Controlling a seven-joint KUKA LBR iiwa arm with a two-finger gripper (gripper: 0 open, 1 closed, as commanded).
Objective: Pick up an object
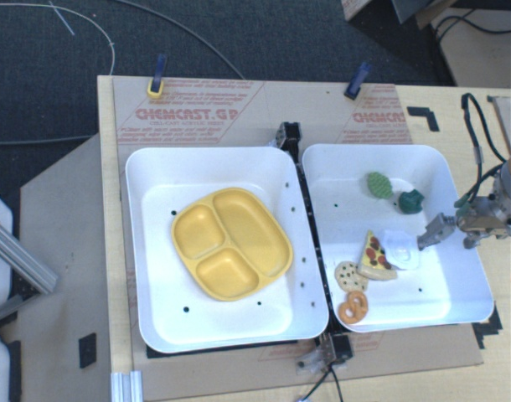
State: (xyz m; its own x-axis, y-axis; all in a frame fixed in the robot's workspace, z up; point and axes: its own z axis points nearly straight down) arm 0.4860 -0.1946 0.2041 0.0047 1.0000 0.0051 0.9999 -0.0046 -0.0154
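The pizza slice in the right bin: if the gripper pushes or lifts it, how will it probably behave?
The pizza slice looks like a small, flat toy, so it is probably light and stiff. Lying flat, it should slide rather than roll. It appears to touch the cookie, so a push would likely move that too. Its low profile may make it hard for the gripper to grasp.

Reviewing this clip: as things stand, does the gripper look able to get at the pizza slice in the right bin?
Probably yes. The gripper is just right of the pizza slice, with bare bin floor between. The cookie touches the slice on its far side.
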